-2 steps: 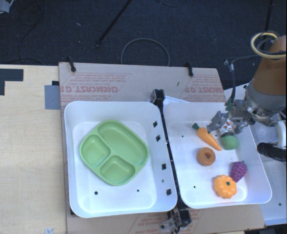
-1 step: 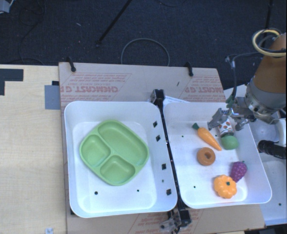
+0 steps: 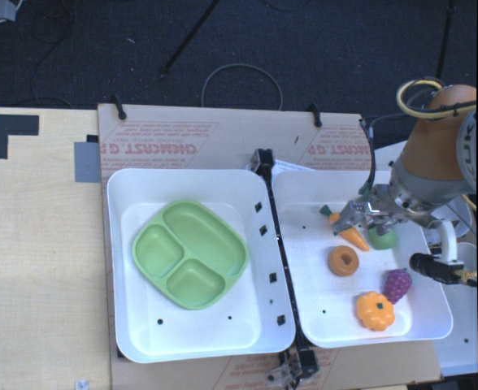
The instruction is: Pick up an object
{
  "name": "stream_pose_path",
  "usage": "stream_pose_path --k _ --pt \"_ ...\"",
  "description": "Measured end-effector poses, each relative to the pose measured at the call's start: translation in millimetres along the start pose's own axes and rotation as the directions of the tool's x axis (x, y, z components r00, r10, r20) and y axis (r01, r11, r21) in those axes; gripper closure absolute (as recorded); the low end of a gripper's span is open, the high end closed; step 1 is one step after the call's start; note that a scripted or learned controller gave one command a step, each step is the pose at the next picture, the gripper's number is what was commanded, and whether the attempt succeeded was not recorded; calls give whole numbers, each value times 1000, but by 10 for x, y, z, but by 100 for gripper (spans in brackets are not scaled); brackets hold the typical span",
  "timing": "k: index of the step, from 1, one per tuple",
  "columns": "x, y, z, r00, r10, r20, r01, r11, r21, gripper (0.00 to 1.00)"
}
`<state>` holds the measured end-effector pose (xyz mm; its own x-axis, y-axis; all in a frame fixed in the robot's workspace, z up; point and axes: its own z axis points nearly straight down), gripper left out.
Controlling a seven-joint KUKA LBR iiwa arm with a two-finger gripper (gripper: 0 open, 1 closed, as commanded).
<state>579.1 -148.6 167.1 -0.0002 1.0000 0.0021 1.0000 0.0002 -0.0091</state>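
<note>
Jaws [image 3: 359, 220] — open or shut, cannot tell — low over the carrot [image 3: 352, 236] in the right bin [image 3: 320, 331]

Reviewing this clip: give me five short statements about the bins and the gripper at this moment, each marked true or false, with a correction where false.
1. The green plate lies in the left bin. True.
2. The donut is in the left bin. False: it lies in the right bin.
3. The gripper is over the right bin, by the carrot. True.
4. The grapes sit on the plate. False: they lie beside the pumpkin in the right bin.
5. The plate has three compartments. True.
</note>
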Motion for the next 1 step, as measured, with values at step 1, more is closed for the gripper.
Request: stream_pose_path --k 1 --pt "-28 26 630 1000 1 0 -1 1000 -1 0"
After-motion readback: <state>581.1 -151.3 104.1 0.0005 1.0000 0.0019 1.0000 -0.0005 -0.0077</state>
